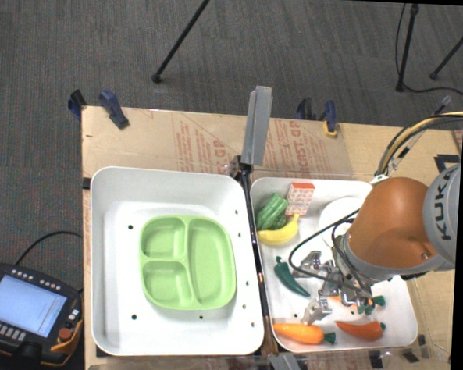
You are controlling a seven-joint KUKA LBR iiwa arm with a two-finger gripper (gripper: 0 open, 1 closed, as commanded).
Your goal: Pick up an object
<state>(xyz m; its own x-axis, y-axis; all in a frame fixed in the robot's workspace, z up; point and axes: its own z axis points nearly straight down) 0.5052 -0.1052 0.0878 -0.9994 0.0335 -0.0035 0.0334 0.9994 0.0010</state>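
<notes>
Carrot (304, 332) just below pincer (319, 308), apart; dark green pepper (290, 278) left.

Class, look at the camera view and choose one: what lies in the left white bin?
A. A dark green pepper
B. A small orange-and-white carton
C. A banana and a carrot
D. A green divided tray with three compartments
D: the green divided tray sits alone inside the left bin, while the banana, carrot, dark green pepper and carton all lie in the right bin.
</notes>
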